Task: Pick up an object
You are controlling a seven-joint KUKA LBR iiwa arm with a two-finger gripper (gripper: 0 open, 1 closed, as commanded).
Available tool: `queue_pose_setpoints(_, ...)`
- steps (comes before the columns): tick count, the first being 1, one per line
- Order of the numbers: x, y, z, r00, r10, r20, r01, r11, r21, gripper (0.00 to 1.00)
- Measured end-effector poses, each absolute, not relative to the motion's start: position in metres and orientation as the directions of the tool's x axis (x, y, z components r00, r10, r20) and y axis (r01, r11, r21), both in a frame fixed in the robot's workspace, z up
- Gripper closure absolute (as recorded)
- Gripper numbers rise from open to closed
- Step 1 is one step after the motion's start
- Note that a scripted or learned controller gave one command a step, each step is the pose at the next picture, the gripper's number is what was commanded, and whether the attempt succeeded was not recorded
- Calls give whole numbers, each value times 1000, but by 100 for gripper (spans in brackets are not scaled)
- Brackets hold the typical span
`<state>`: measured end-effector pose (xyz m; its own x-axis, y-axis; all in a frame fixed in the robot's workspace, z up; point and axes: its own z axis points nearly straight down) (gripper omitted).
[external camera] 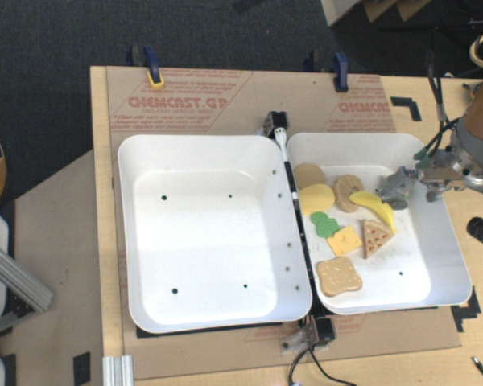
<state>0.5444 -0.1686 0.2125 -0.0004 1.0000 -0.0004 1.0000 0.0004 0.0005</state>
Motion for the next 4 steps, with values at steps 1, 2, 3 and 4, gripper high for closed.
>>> queue_pose_setpoints(1,585,-182,107,2,1000,-12,1000,-2,19,0)
queue_pose_setpoints(2,631,-226,147,-1,1000,-5,1000,1,9,0)
queue_pose_setpoints(3,668,-203,83,-4,1000,2,1000,4,0,0)
queue_pose_setpoints(4,668,-205,97,-3,1000,-3,1000,3,4,100)
